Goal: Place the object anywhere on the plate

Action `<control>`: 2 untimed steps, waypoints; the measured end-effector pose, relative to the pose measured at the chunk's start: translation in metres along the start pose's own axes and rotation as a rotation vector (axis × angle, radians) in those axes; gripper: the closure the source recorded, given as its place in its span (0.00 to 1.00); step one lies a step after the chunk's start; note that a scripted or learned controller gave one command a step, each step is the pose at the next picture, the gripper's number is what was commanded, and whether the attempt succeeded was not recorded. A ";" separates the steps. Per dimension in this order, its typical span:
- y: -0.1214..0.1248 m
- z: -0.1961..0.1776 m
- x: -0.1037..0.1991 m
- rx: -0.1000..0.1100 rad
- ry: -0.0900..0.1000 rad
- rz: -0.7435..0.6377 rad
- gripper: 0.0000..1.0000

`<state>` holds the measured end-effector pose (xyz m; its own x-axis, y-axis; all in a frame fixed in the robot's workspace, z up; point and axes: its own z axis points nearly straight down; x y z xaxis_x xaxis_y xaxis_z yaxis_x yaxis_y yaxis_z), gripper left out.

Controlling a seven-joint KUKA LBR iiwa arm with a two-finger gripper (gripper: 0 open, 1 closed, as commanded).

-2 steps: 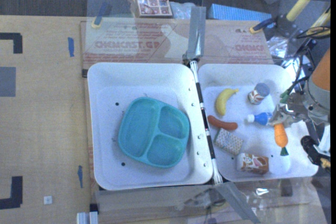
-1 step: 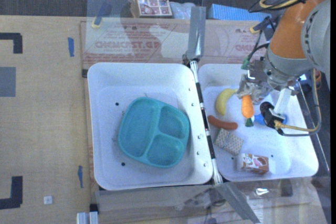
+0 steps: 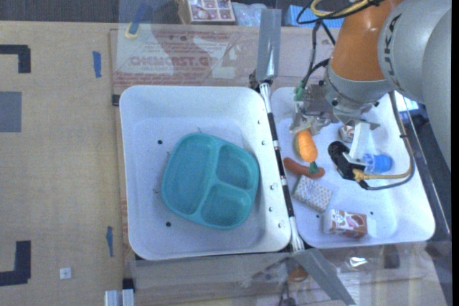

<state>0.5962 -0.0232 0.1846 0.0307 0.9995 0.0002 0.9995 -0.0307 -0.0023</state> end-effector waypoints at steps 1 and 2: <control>-0.046 0.001 0.063 0.001 0.000 -0.122 1.00; -0.080 0.053 0.144 0.000 0.000 -0.213 1.00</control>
<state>0.5201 0.1236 0.1316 -0.1815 0.9834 0.0004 0.9834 0.1815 -0.0023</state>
